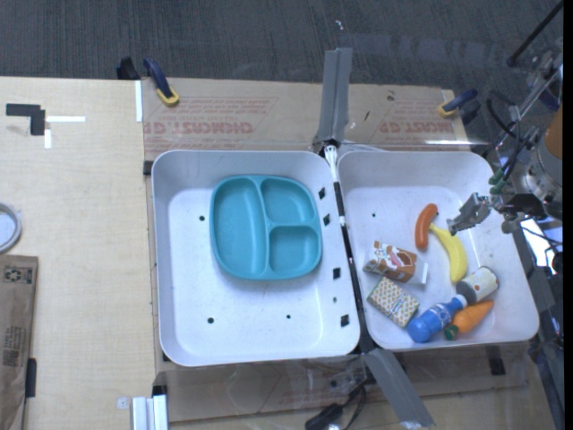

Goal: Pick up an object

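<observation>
The right bin (394, 182) holds several small items: a yellow banana (450, 251), a red sausage (424, 226), a brown and white snack packet (391, 261), a tan waffle-like block (393, 300), a blue bottle (436, 321), an orange carrot (470, 316) and a white and brown cylinder (477, 283). My gripper (490, 219) hovers over the bin's right side, just above and right of the banana. It is open, with nothing between its fingers.
In the left bin (179, 267) lies a teal divided plate (266, 227). A grey divider post (336, 97) rises between the bins at the back. Cables and the arm's body crowd the right edge. Yellow-blue clamps (161, 83) hold the cardboard behind.
</observation>
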